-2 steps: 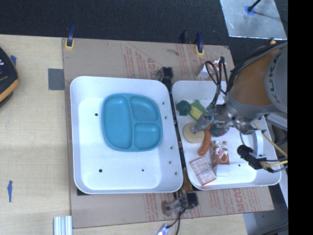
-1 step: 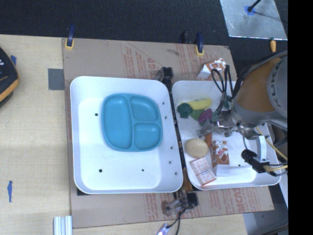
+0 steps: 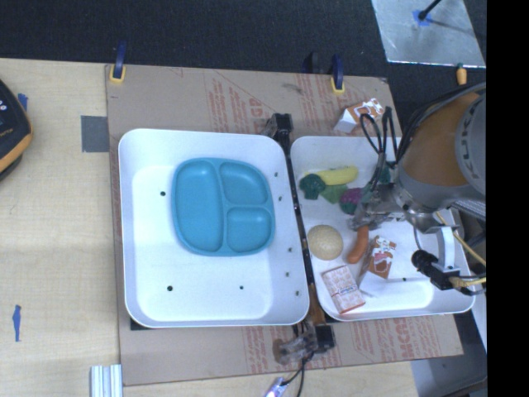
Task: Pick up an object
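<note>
The right white bin (image 3: 411, 303) holds several small things: a yellow banana (image 3: 337, 175), a green broccoli piece (image 3: 312, 186), a purple item (image 3: 353, 197), a beige ball (image 3: 325, 241), an orange sausage-shaped piece (image 3: 359, 244), a small red-and-white carton (image 3: 381, 257) and a pink box (image 3: 341, 289). My gripper (image 3: 369, 208) hangs low over the middle of this bin, just right of the purple item and above the orange piece. Nothing can be seen held in it. The arm's grey and orange body hides the bin's right side.
The left white bin (image 3: 147, 292) carries a blue divided plate (image 3: 223, 206). A crumpled wrapper (image 3: 362, 114) lies on the cardboard behind the right bin. Black cables (image 3: 382, 135) run down to the wrist. A black-and-yellow device (image 3: 10, 131) sits at the far left.
</note>
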Available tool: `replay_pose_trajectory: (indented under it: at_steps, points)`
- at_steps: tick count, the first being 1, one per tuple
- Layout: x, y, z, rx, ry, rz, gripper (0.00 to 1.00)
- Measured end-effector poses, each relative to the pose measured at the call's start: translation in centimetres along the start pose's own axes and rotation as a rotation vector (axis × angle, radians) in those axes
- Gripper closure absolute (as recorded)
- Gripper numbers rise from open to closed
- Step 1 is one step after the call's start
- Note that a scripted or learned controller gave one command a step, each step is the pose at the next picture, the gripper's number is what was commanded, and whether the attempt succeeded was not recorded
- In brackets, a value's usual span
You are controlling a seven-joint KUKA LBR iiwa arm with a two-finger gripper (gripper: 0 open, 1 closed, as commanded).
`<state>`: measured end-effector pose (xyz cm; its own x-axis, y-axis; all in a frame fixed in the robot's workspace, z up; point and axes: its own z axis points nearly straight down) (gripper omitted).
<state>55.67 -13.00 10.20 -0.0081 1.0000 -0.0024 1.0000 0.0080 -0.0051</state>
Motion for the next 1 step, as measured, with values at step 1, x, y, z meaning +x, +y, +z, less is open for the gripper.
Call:
replay_pose_trajectory:
  at_steps: [1]
  points:
    - [6.91,3.59,-9.09,-0.004,0.004,0.004,1.00]
